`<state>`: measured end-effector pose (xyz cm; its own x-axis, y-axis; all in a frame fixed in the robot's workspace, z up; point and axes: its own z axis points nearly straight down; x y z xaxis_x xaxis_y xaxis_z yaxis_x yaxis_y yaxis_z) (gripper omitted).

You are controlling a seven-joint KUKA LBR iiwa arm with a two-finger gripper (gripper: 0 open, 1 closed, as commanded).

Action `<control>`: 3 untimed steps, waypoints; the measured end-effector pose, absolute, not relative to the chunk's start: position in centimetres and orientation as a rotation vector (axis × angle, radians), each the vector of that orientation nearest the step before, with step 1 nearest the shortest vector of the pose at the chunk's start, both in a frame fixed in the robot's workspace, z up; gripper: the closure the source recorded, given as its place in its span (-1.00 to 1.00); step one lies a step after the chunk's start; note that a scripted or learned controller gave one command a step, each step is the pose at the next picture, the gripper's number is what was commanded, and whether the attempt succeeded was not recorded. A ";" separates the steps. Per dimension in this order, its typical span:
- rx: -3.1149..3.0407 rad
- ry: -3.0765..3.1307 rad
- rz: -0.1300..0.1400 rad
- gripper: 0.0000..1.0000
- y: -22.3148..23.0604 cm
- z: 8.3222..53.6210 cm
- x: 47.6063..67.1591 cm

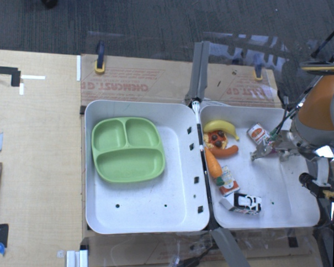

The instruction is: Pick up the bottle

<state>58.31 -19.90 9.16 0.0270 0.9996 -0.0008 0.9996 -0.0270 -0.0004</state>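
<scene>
A small bottle (227,181) with a red and green label lies in the right bin (285,213), left of its middle, just below an orange carrot (213,164). My gripper (264,151) hangs low over the upper right of that bin, next to a red-and-white packet (258,133). It is well to the right of the bottle and a little further back. Nothing shows held in it. The grey arm with its orange band (323,101) comes in from the right edge.
In the right bin also lie a banana (221,127), a pizza slice (216,139), a sausage (224,151) and a black-and-white carton (245,203). The left bin (147,212) holds a green divided plate (127,149). A raised divider (200,159) runs between the bins.
</scene>
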 end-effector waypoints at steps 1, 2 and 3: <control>2.151 2.291 -0.002 -1.00 -15.2 9.1 58.6; 1.884 2.512 -0.001 -1.00 -5.8 19.2 60.1; 2.096 2.341 -0.004 -1.00 -14.6 17.1 58.3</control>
<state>58.33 -14.61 17.13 -0.1099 0.9939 -0.0014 0.9939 0.1099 -0.0022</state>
